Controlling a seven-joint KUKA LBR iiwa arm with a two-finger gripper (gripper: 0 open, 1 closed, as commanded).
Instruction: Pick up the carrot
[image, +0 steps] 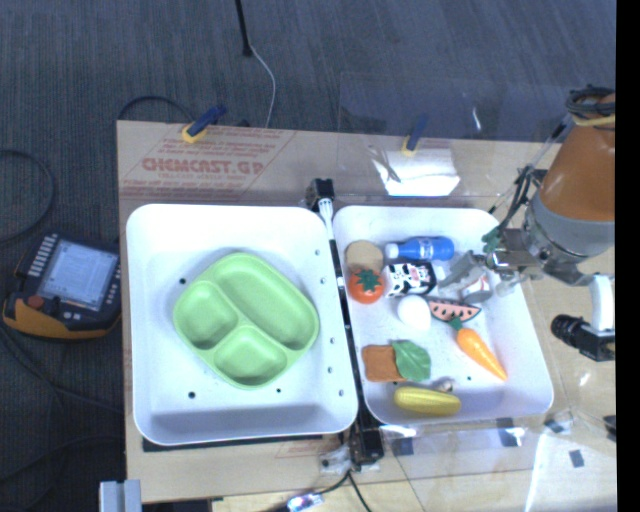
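Far left of frame, on the carpet off the bench, there's the teach pendant (62, 285), prob parked there so the operator can grab it w/o crowding the bins.

Left bin (150, 330) has a green divided plate (246, 318) sitting flat in the middle, three compartments, nothing in them. Looks like the drop-off side to me, which would explain why it's kept apart from the toy pile.

Right bin (520, 330) is where the clutter is. Going across: toy tomato (366, 285) near the left wall w/ a tan round thing just above it, orange-brown slab (379, 362) w/ a green leaf (411, 357) lying partly over it, yellow squash-ish piece (428, 401) near the bottom edge, white egg (413, 312) mid-bin, black/white cow-print carton (409, 277) and a blue bottle (421, 248) lying on its side along the top.

Watermelon slice (456, 311) sits just above-left of the carrot (480, 351), close or maybe touching, can't tell. Carrot's in the lower right of that bin, lying flat on the floor, pointing down-right, untouched.

Gripper (478, 278) hangs over the upper right part of the bin, above the watermelon, up-frame from the carrot, arm coming in from the right edge. Nothing visibly between the fingers; whether they're spread or closed I can't tell, too blurry. My guess: needs to shift down-frame before descending, else it grabs melon.
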